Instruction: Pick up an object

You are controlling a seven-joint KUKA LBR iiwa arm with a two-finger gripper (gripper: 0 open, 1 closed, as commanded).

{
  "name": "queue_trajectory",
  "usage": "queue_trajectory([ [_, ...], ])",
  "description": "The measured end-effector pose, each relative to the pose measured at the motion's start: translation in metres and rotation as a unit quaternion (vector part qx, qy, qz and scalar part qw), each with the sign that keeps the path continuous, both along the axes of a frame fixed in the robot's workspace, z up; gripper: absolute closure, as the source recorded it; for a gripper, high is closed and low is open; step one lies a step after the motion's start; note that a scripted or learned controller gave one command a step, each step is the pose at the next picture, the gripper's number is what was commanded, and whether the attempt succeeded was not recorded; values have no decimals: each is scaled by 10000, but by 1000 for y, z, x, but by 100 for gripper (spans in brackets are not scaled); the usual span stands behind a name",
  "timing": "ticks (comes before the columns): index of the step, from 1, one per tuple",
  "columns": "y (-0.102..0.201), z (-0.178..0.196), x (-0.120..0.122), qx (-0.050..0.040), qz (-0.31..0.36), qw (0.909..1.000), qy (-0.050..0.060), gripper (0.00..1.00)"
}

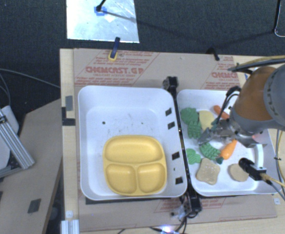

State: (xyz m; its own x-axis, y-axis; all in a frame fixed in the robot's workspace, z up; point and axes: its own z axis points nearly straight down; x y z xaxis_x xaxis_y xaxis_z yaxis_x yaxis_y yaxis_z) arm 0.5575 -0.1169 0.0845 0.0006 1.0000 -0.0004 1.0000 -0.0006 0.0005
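Cardboard-topped bench (132, 65), left bin (91, 106) holding yellow divided tray (135, 164), right bin (193, 97) of toy foods, hand (211, 134) state unclear

The arm (271, 99) is cut off by the picture's edge at 3 o'clock, and its bulk covers the far corner of the right bin (200, 189). The gripper (211, 134) is dark and small, so how its jaws stand cannot be told. An orange piece (218, 111) at 12 o'clock from it is half hidden behind the wrist.
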Motion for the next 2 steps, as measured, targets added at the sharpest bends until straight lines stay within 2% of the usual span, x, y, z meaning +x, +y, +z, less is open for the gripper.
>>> queue_trajectory([
  [1, -8, 0, -73, 8, 0, 10000, 13, 0],
  [2, -7, 10, -70, 2, 7, 10000, -16, 100],
])
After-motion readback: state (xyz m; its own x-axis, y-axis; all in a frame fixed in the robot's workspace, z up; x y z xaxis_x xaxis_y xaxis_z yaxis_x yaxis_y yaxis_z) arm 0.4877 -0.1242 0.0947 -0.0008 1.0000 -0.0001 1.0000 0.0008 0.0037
